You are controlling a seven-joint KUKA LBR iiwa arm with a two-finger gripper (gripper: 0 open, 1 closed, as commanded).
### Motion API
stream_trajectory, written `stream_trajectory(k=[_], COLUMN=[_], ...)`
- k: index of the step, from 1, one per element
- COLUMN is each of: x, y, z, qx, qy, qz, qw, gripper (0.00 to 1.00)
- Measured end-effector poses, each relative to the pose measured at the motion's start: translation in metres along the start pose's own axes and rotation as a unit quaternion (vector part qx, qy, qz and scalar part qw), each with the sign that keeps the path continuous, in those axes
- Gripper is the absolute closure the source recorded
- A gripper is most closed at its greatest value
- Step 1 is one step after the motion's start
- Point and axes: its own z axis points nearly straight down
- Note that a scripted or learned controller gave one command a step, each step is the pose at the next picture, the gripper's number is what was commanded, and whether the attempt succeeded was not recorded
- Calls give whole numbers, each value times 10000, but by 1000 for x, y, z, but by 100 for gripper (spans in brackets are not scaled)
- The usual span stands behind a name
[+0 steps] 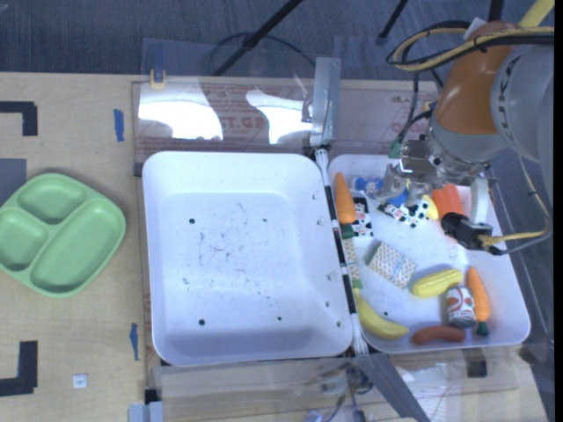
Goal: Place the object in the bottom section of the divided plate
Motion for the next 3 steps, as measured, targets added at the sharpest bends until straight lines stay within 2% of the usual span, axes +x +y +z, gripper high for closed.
stream_trajectory(k=[1, 2, 3], x=[68, 153, 208], y=[50, -32, -67], z=[-56, -28, 5], qx=[-23, 2, 18], qy=[-5, 7, 5], qz=[-377, -750, 998], qw=[9993, 9972, 9950], gripper=[100, 100, 100])
